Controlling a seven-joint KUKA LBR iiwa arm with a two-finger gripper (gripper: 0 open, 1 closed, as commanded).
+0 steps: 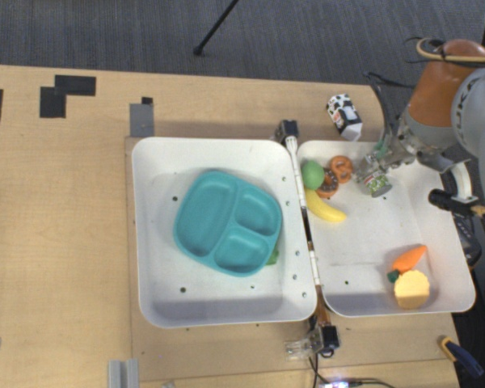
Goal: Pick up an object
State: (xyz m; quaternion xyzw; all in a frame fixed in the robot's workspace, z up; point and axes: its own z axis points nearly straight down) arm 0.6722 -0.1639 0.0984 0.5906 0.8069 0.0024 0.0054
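My gripper (375, 175) hangs over the back of the right bin (364, 289), with the arm coming in from the right. A small grey-green thing (379, 187) sits right at its tip; whether it is gripped is unclear. Just to the left lie an orange ring-shaped toy (337, 172), a green ball (312, 175) and a yellow banana (326, 211). At the bin's front right corner, an orange carrot (410, 259) rests beside a yellow block (412, 288).
The left bin (158, 297) holds a teal divided plate (229, 221) with a bit of green (273, 256) peeking out at its right edge. A black-and-white carton (343, 115) stands on the bench behind the right bin. A black clamp (288, 129) sits where the bins meet.
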